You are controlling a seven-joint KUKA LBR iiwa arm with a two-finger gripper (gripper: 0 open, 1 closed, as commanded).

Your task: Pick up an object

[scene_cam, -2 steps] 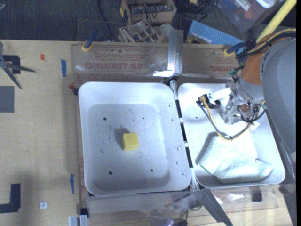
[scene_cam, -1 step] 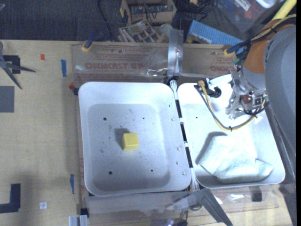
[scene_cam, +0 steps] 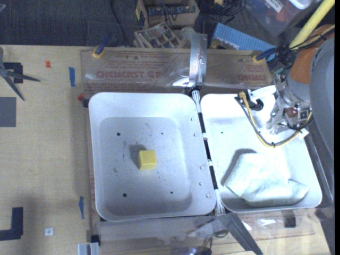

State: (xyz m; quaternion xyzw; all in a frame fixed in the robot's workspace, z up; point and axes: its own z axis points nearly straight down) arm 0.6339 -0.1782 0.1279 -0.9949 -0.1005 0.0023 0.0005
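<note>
A small yellow cube (scene_cam: 147, 159) lies near the middle of the left bin (scene_cam: 106, 110). A crumpled white cloth (scene_cam: 264, 179) rests in the front part of the right bin (scene_cam: 223, 108). My gripper (scene_cam: 277, 122) hangs over the back right part of the right bin, above and behind the cloth and far from the cube. Nothing shows in its grasp. A yellow cable (scene_cam: 254, 125) loops beside it.
A divider strip (scene_cam: 204, 142) separates the two bins. Cardboard and blue clamps (scene_cam: 264, 54) line the back edge behind them. The arm's grey body (scene_cam: 324, 89) fills the right side. Wooden bench surface (scene_cam: 42, 142) lies to the left.
</note>
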